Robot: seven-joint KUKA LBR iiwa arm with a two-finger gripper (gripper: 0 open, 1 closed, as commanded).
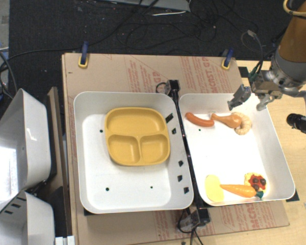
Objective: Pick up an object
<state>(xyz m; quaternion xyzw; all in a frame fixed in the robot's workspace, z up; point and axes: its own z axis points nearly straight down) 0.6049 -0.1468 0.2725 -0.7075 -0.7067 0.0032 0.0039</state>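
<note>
From the overhead camera, my claw [251,99] hangs over the far right corner of the right bin [275,147], with my grey wrist and orange band rising off toward the right edge. My two fingers [239,97] are spread wide apart with only air between them, so I have hold of nothing. Just below and to the left of my claw lies a chicken drumstick [233,121], and touching its thin end is a sausage [199,119], both near the far wall of this bin. At the near end of the same bin sit a pale yellow piece [212,187], a carrot [238,190] lying across it, and a small red and yellow piece [256,180] by the carrot's thick end. The left bin [86,152] holds a yellow divided plate [137,136], well apart from me
</note>
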